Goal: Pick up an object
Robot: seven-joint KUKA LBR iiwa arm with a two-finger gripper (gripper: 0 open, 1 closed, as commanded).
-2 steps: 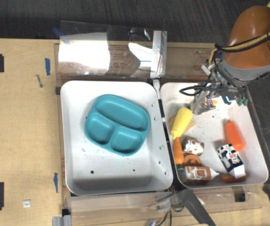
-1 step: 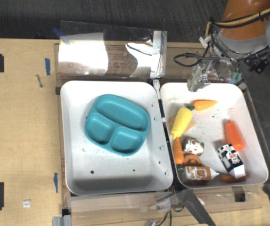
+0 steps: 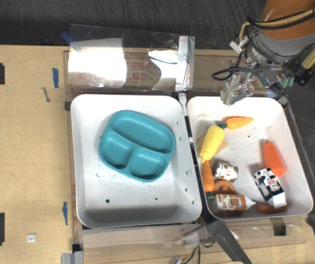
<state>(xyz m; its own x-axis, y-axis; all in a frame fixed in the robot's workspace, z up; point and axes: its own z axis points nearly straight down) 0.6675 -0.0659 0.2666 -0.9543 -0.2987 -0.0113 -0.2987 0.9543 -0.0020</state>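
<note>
A pale wooden table (image 3: 20,164) carries two shallow white bins side by side, with a strip of shiny clear sheeting lying behind them. The left bin (image 3: 86,202) holds a teal divided tray (image 3: 137,144) and nothing to pick apart from that. The right bin (image 3: 297,164) holds the loose items: a small carrot (image 3: 238,122) near the far wall, a yellow corn-like piece (image 3: 211,142) leaning against the divider, an orange cylinder (image 3: 273,158) toward the right side, a black-and-white patterned block (image 3: 269,183) in the near right corner, a small white and brown toy (image 3: 226,172), a thin orange stick (image 3: 207,176) along the divider, and a brown and white bottle (image 3: 231,203) lying at the near edge.

The gripper (image 3: 235,92) hangs at the far edge of the right bin, just above and behind the small carrot, apart from it. Whether it is spread or closed cannot be told from this angle; nothing is visibly held.

The task appears to be at its start. All items lie in the bin, none lifted. What is left is the whole of it: descend onto an item, probably the small carrot as the nearest, close on it and raise it clear.
</note>
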